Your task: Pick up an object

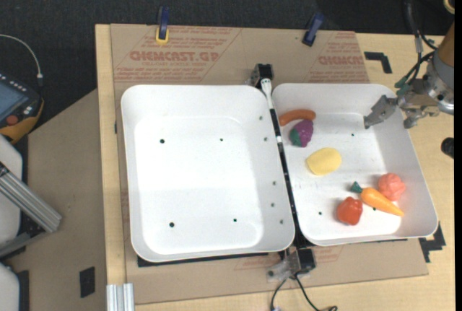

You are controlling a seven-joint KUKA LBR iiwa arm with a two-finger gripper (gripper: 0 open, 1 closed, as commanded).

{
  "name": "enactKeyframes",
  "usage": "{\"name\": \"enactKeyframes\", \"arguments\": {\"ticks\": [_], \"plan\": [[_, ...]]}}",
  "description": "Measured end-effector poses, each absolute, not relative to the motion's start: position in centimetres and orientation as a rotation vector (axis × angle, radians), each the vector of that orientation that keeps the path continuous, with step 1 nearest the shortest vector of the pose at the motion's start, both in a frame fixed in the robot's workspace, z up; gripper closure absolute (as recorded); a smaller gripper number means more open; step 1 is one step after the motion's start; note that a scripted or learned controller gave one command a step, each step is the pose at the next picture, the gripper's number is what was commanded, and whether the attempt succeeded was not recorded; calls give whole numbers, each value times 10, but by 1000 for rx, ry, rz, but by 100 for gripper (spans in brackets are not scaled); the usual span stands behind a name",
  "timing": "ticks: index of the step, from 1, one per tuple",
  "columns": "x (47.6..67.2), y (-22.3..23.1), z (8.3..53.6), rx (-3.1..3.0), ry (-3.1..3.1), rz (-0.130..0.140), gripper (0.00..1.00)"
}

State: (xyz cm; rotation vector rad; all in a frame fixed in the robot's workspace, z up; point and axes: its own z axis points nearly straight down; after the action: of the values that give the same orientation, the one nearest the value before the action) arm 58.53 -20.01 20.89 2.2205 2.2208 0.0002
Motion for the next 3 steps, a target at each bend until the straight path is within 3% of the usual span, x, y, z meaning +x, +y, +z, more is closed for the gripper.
{"name": "enactKeyframes", "arguments": {"ticks": [1,2,3], "plan": [[513,-225,121,2234,2223,-8,0],[529,-185,82,2221,2230,-1,0],[585,-197,150,2211,2218,6,0]]}}
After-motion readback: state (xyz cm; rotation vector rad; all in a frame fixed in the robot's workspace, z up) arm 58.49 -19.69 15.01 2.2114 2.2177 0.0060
